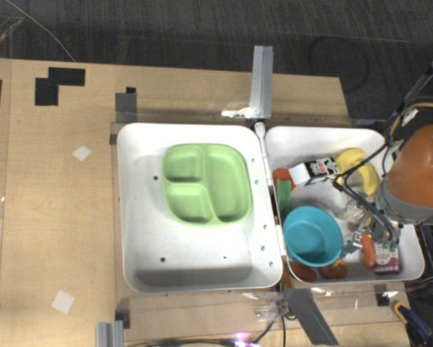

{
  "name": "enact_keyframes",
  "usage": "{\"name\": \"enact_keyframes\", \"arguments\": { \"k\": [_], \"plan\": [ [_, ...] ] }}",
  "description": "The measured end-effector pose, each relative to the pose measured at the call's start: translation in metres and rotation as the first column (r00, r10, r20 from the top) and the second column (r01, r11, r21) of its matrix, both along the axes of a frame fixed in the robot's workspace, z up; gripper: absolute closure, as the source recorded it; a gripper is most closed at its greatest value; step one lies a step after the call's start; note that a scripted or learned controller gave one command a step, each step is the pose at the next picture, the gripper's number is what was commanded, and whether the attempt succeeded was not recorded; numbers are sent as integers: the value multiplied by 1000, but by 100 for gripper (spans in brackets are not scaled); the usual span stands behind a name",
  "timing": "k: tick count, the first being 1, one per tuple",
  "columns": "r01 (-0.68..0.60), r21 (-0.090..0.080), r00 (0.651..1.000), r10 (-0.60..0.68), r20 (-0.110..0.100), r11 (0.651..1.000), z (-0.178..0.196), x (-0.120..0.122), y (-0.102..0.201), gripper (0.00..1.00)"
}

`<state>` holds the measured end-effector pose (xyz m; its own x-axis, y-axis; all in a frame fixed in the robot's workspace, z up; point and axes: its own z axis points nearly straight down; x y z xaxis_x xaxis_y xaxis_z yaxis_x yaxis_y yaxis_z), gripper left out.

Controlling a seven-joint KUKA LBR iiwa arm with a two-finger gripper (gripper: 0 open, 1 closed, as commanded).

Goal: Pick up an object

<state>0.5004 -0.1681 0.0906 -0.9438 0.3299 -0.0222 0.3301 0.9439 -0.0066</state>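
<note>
The wooden bench [50, 215] carried two shallow white bins side by side. The left bin [140, 215] held a green divided tray [205, 183], lying flat near its middle. The right bin [324, 137] was crowded. The arm [418, 176], with its orange band, reached in from the right and hung low over that bin's right half. Its gripper [371, 230] sat among cables and clutter, and whether it was open, closed or gripping anything could not be told. A blue bowl [312, 236] stood upright just left of the gripper, near the bin's front. A yellow object [357, 166] lay behind the gripper. A small red-orange piece [369, 252] lay just in front of it, seemingly touching it.
</note>
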Motion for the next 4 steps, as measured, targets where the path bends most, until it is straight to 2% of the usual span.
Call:
{"name": "enact_keyframes", "arguments": {
  "k": [1,2,3,4],
  "plan": [
    [36,-16,999,-35,2,999,1,7,5,0],
    [31,-12,999,-30,12,999,14,11,8,100],
    [84,12,996,-84,0,996,115,27,43,100],
    [124,18,992,-124,-10,992,133,51,153,100]
  ]
}}
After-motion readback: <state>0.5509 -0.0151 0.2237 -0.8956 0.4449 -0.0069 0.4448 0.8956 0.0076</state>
